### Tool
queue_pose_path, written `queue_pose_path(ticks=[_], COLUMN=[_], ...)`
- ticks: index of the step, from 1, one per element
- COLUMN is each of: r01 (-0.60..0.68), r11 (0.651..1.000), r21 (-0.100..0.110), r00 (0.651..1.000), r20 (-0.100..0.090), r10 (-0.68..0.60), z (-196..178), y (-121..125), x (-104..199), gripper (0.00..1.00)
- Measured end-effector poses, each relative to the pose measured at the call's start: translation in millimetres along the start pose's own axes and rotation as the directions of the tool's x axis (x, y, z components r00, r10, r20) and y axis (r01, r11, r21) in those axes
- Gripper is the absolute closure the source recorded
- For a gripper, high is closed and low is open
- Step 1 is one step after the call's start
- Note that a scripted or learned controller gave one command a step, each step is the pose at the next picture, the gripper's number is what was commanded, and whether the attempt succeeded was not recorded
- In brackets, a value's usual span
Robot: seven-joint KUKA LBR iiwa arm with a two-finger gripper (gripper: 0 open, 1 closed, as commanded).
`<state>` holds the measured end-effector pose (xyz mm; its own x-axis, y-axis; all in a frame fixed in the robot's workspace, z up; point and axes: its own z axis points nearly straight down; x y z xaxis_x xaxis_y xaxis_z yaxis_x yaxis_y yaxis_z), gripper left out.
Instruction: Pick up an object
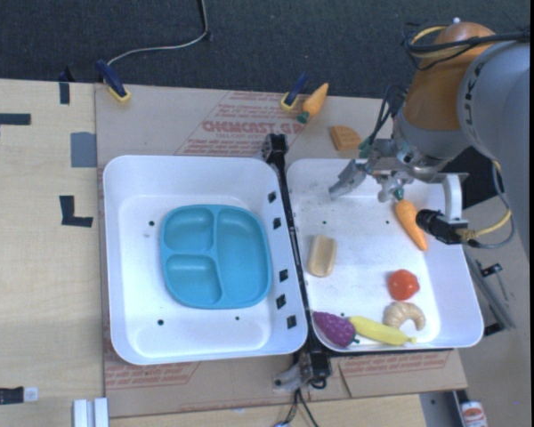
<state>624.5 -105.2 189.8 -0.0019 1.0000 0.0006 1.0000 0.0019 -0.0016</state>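
You have two white bins: the left bin (125, 265) bears one blue divided plate (216, 255). The right bin (454, 278) bears six toys: carrot (411, 224), tomato (404, 284), croissant (403, 314), banana (381, 329), grapes (335, 328), bread (321, 256). The carrot's tip points down-right. The arm's gripper (372, 182) hangs, fingers apart, over the far end.
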Motion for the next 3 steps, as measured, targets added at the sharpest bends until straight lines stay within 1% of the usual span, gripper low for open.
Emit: queue_pose_path(ticks=[1,2,3], r01=[0.0,-0.001,-0.002], r11=[1.0,1.0,1.0], r21=[0.0,-0.001,0.001], r00=[1.0,1.0,1.0], r20=[0.0,0.0,0.001], r10=[0.0,0.001,0.002], z=[5.9,5.1,80.5], y=[-19.6,-47.5,-34.3], x=[34.1,47.0,9.1], gripper=[0.0,0.0,0.0])
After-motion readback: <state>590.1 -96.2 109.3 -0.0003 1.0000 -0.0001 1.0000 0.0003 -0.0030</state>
